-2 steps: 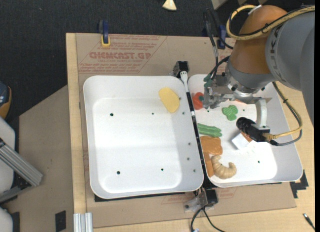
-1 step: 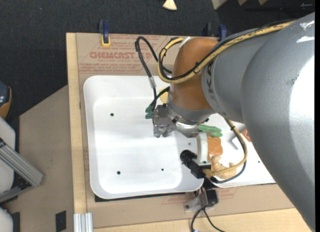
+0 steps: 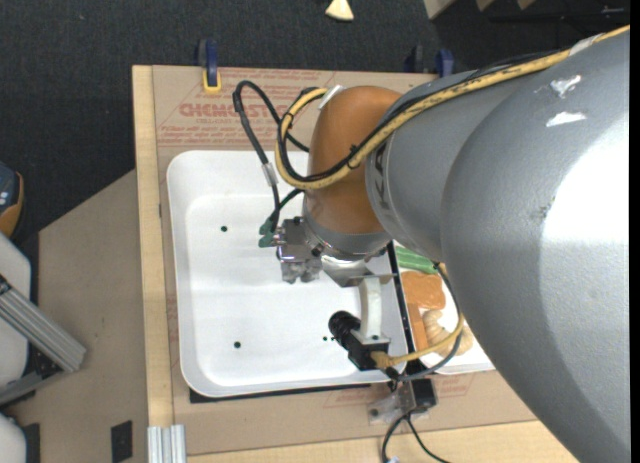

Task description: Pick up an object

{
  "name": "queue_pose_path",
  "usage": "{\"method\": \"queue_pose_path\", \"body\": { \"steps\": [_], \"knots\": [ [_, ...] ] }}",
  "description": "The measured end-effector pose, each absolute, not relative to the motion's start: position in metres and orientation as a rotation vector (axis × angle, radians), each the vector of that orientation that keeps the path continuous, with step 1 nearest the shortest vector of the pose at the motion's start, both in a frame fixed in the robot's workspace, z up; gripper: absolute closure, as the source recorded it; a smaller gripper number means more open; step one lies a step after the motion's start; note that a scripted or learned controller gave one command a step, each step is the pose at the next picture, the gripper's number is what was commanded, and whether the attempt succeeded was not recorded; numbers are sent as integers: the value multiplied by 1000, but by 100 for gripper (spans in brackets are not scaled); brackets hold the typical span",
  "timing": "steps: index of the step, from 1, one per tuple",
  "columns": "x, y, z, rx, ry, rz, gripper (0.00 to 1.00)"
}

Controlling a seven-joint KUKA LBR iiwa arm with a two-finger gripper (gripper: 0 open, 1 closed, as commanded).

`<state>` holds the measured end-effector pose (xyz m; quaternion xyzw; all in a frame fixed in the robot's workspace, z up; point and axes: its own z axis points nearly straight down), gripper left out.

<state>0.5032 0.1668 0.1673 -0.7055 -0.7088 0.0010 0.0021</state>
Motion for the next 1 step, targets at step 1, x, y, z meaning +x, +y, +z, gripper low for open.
{"method": "queue_pose_path", "body": {
  "steps": [1],
  "knots": [
    [501, 194, 179, -2217, -2226, -3, 100]
  ]
}}
